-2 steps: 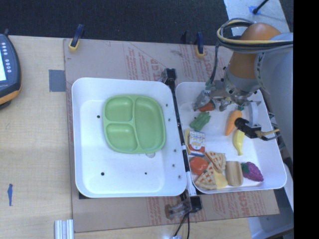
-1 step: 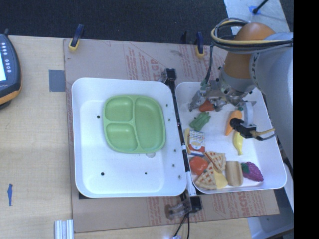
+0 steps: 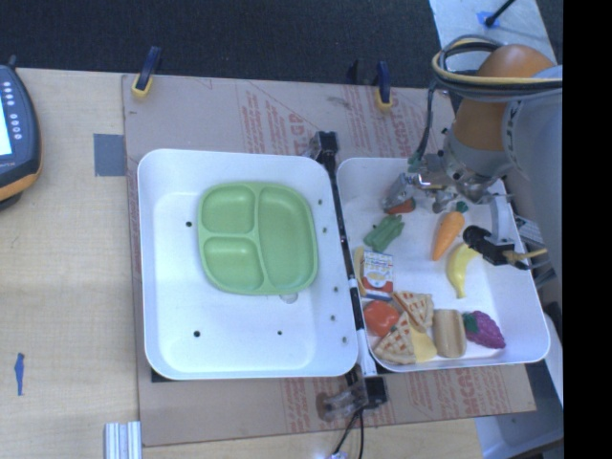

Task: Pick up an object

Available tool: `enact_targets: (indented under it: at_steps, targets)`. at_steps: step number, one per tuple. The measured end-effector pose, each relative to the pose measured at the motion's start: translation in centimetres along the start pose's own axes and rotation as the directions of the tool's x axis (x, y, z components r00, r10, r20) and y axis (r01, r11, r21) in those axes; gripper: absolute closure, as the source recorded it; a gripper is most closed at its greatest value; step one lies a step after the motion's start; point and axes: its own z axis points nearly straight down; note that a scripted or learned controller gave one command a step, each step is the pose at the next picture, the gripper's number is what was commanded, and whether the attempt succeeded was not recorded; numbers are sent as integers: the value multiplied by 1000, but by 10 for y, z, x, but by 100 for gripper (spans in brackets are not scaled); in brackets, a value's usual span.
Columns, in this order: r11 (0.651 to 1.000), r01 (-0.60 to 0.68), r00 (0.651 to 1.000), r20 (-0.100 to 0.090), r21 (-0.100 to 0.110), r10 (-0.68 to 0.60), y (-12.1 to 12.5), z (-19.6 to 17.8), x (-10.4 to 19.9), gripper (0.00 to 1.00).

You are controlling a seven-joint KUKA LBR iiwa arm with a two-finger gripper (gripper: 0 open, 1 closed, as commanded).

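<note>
My gripper (image 3: 422, 197) is low over the back of the right bin (image 3: 521, 304), and its two fingers stand apart, so it is open. A small red piece (image 3: 405, 206) lies right by the left finger (image 3: 397, 195); nothing sits between the fingers. Just in front of the gripper lie a green toy vegetable (image 3: 384, 230), an orange carrot (image 3: 446, 234) and a yellow banana (image 3: 459, 269). Nearer the front are a small carton (image 3: 378, 272), a red tomato (image 3: 381, 316), sandwich slices (image 3: 406, 331), a bread piece (image 3: 447, 334) and purple grapes (image 3: 485, 330).
The left bin (image 3: 167, 275) holds a green divided plate (image 3: 258, 237). A black divider rail (image 3: 342, 247) runs between the bins. Clamps (image 3: 382, 82) grip the cardboard at the back. A handheld pendant (image 3: 14, 132) rests at the far left of the bench.
</note>
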Motion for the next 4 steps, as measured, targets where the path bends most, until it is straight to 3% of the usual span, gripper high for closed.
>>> enact_targets:
  at_steps: [2, 3, 4]
  targets:
    - [1000, 5, 1000, -2, 5, -5, 0, 1, 29, 0]
    - [1000, 1, 1000, 0, 0, -1, 0, 0, 2, 0]
    - [1000, 2, 1000, -4, 11, -2, -81, 1, 31, 0]
